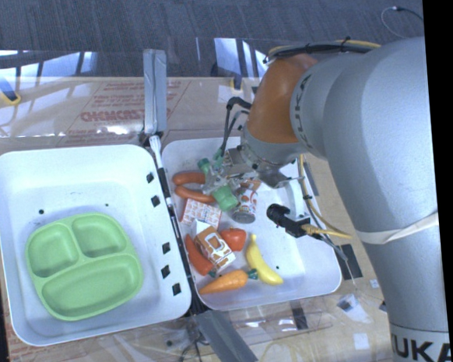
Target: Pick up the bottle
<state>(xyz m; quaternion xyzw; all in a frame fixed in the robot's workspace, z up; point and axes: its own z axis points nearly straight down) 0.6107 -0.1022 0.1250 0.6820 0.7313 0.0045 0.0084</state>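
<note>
The grey arm hangs over the right bin (320,278), its gripper (234,172) low among toy food — whether the fingers are closed cannot be told. A green bottle (224,197) lies just beneath; likely the grasping step, needing a secure squeeze before lifting.

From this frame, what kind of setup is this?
Likely a robot pick-and-place test bench, not a kitchen: two white bins side by side, toy food such as a banana and carrot, a green divided plate, and a grey arm.
</note>
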